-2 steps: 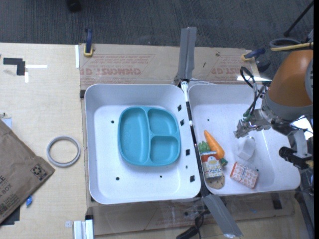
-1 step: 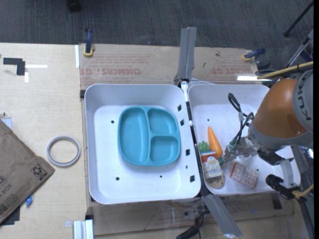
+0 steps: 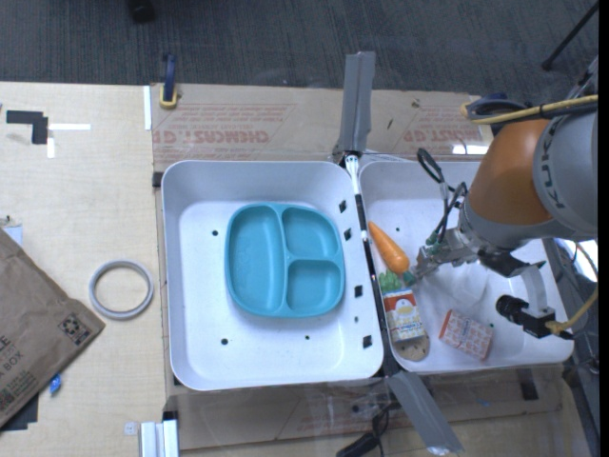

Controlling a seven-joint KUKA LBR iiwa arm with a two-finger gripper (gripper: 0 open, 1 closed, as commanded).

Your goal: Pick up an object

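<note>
In the right bin (image 3: 400,184) lie an orange toy carrot (image 3: 388,247) with a green top, a small carton with a red and white label (image 3: 406,318), and a pink patterned packet (image 3: 466,334). My gripper (image 3: 425,258) hangs low over the bin's middle, just right of the carrot's green end. The grey and orange arm hides most of it. The left bin (image 3: 190,284) holds a teal divided plate (image 3: 284,259).
A roll of tape (image 3: 121,288) and a brown cardboard box (image 3: 33,331) lie on the bench left of the bins. A grey divider post (image 3: 357,103) stands between the bins at the back. Cables run at the right edge.
</note>
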